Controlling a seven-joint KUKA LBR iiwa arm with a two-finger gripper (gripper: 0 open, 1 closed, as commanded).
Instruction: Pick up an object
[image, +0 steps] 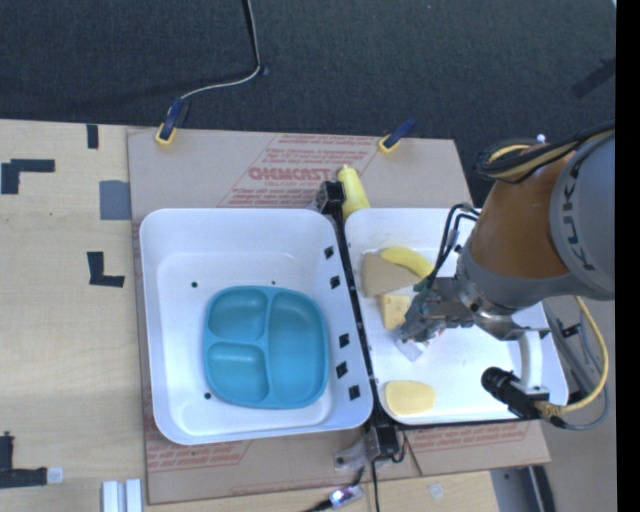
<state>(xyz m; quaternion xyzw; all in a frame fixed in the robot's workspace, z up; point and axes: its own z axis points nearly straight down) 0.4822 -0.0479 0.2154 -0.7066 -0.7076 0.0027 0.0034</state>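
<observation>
My gripper (415, 335) sits low in right bin (455, 400), at the yellow block (395, 308). Finger state: can't tell. Pickup not confirmed; grasp & lift remain. Blue tray (266, 346) in left bin.

A curved yellow banana (405, 261), a tan flat piece (377, 271), a pale yellow block (395, 309) and a yellow oval (409, 397) lie in the right bin

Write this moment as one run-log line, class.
gripper: low in right bin, at yellow block | grasp: unclear | banana, yellow oval: loose | blue tray: left bin
</observation>
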